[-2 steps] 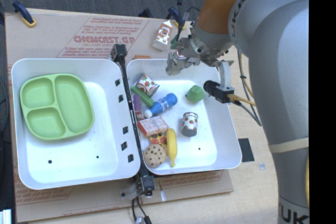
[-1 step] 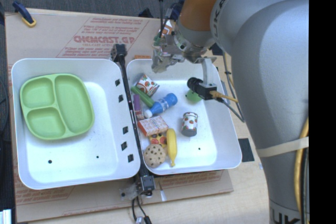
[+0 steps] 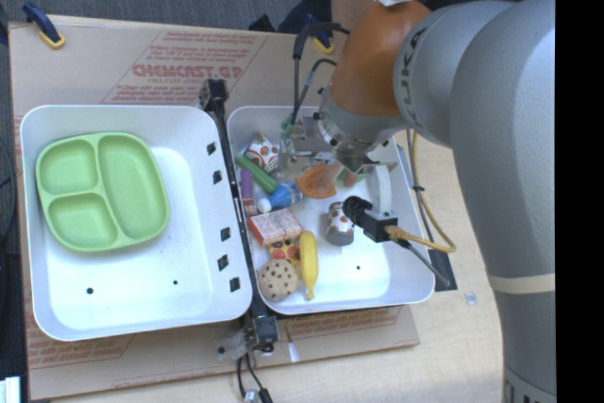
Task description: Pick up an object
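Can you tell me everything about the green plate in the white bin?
The green plate is pale lime, looks like smooth plastic, and has rounded corners. Raised ridges split it into three sections: one long one and two smaller ones. It lies flat, slightly turned, in the upper left part of the left bin, resting on its floor. Nothing sits on it.

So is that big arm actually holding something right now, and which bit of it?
It cannot be told. The gripper is down in the right bin among the toys, just above an orange piece, but the wrist blocks the view of any hold.

One fixed camera looks down (slantwise) on both bins (image 3: pixel 38 297).
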Controlling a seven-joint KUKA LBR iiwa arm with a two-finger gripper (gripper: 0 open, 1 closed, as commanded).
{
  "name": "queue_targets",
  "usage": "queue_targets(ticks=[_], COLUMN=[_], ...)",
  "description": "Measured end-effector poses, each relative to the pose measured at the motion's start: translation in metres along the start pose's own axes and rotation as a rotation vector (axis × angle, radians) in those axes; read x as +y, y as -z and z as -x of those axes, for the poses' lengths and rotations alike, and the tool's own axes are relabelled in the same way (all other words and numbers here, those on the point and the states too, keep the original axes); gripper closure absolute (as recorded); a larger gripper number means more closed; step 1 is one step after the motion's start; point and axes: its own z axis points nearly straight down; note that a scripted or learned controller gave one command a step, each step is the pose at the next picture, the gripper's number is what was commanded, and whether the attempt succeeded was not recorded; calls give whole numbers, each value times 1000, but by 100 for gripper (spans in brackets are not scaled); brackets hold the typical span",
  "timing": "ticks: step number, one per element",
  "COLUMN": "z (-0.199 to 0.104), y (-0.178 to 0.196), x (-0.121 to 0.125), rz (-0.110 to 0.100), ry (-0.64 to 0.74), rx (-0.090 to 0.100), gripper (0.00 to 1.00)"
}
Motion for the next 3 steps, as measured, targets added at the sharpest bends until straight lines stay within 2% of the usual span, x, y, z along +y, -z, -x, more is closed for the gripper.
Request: queue_targets(ticks=[1, 2, 3], z=[6, 49, 93], y=[42, 14, 88], x=[-71, -62, -7], rz=[1, 0, 5], ry=[1, 1, 1], rx=[1, 0, -1], gripper=[100, 100, 100])
